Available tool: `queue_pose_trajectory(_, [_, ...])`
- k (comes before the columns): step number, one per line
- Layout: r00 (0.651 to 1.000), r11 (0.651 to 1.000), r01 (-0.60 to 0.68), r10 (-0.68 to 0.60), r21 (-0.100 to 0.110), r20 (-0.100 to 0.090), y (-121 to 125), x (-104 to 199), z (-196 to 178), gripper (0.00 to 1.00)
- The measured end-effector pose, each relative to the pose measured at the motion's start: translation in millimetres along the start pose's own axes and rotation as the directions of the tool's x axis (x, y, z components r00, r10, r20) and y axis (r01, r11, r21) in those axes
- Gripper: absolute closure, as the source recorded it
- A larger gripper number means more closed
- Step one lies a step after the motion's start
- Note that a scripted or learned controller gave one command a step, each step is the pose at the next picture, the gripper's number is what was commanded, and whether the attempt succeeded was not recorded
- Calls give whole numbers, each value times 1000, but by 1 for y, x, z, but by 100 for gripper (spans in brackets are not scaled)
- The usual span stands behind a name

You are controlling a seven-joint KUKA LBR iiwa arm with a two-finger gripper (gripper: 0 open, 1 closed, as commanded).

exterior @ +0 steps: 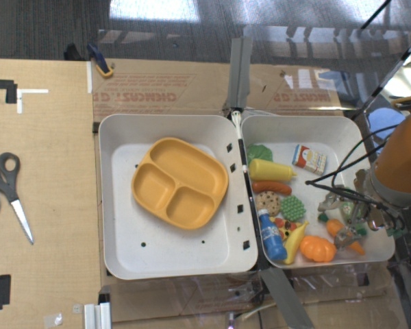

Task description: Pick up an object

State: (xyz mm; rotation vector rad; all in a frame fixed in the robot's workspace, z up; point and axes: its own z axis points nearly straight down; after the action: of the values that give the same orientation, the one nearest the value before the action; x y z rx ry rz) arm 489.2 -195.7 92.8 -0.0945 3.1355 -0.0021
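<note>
While arm reached into right bin (308,125):
Tray (180,182): smooth yellow plastic, three compartments, left bin (116,204).
Toy food: glossy orange pumpkin (318,248), blue bottle (270,234).
Gripper (353,221): low over small orange piece (335,227); finger spread unclear.

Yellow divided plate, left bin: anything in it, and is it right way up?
Empty and right way up: the yellow divided plate shows three bare compartments facing the camera in the left bin.

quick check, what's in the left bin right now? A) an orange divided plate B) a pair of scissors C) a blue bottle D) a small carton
A: the orange divided plate lies alone in the left bin; the blue bottle and small carton sit in the right bin, and the scissors lie on the bench outside both bins.
</note>
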Motion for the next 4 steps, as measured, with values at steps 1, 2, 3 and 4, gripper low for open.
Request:
queue_pose_trajectory(1, [998,998,58,-58,-2,2,37,-78,0,0])
queue_pose_trajectory(2, [1000,1000,31,-31,-2,-2,85,-25,1,0])
queue_pose_trajectory(3, [998,998,60,-60,4,-11,69,-162,1,0])
queue_pose_trajectory(4, [986,986,169,-169,-2,-1,57,-82,0,0])
